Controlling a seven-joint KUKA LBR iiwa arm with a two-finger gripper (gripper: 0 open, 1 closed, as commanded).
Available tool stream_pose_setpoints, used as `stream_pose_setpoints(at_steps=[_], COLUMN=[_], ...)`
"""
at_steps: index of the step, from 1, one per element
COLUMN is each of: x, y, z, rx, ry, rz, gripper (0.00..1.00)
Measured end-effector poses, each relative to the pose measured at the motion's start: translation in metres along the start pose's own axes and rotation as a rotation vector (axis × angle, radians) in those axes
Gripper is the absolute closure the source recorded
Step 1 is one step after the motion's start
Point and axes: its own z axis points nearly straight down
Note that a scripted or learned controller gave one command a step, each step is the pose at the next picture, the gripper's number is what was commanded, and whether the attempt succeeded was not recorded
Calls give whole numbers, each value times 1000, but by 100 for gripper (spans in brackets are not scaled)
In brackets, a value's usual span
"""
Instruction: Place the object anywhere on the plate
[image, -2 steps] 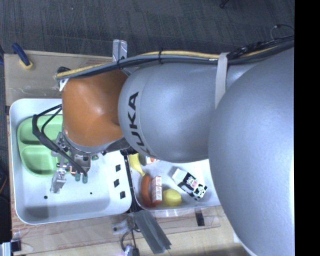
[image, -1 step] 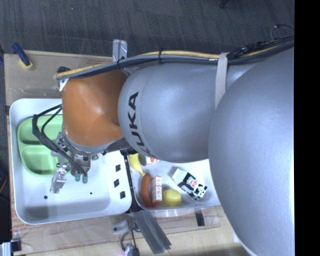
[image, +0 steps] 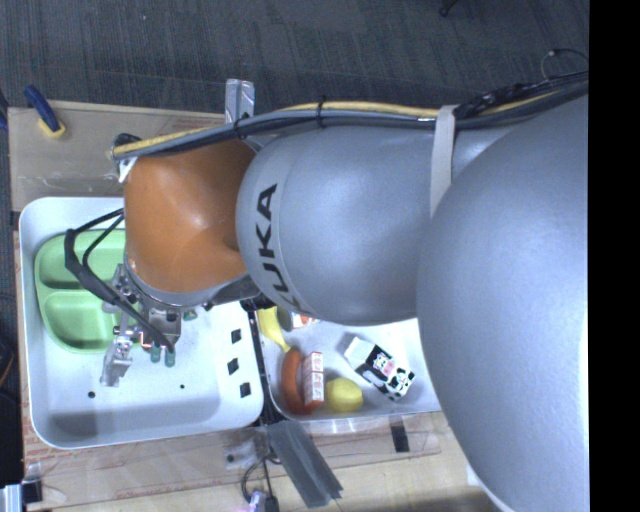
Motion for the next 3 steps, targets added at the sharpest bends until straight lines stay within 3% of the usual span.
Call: stream_pose_setpoints(at_steps=[3], x=[0], y=[0], z=[0], rx=[0], ry=[0], rz=[0], gripper=[0])
